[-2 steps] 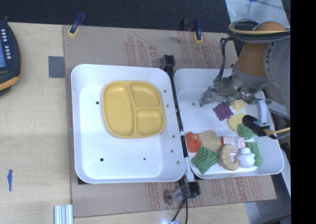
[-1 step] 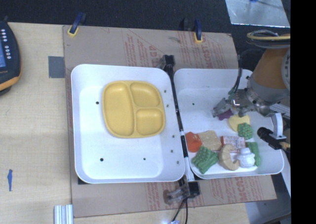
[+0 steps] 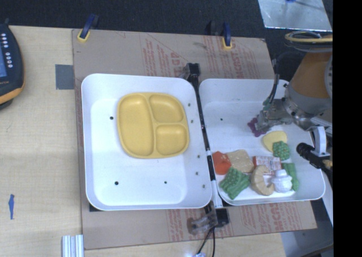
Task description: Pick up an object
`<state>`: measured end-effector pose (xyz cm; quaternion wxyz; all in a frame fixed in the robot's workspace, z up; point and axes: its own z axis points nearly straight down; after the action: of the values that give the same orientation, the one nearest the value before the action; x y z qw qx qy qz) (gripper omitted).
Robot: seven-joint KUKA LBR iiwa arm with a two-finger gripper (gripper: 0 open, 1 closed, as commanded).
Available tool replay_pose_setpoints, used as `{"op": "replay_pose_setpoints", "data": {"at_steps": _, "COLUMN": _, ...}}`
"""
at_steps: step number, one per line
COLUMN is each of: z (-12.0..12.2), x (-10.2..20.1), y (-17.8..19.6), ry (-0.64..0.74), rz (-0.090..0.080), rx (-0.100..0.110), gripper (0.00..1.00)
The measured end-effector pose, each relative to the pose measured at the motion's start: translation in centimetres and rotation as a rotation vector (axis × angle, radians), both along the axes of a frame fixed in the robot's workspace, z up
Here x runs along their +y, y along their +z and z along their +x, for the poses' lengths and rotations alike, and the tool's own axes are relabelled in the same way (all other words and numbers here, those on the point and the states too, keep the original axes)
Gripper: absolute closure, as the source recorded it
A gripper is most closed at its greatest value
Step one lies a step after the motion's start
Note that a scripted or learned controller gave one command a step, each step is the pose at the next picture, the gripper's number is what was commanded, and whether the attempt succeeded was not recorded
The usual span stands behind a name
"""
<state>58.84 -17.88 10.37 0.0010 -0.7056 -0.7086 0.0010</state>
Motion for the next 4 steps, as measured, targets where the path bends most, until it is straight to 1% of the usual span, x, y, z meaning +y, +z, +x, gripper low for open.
{"op": "replay_pose_setpoints", "data": {"at_steps": 1, "z": 0.0, "x": 0.0, "y": 0.0, "ry": 0.000, "rz": 0.000, "rx": 0.001, "gripper": 0.00}}
{"op": "replay_pose_setpoints", "data": {"at_steps": 2, "z": 3.7, "x": 0.8, "y": -1.2, "ry": 0.002, "rz": 0.000, "rx": -0.003, "gripper": 0.00}}
{"op": "replay_pose_setpoints", "data": {"at_steps": 3, "z": 1.9, "x": -3.6, "y": -1.2, "ry": -0.004, "rz": -0.001, "rx": 0.002, "gripper": 0.00}}
{"op": "replay_pose_setpoints", "data": {"at_steps": 4, "z": 2.2, "x": 1.5, "y": -1.2, "ry": 0.005, "rz": 0.002, "rx": 0.003, "gripper": 0.00}}
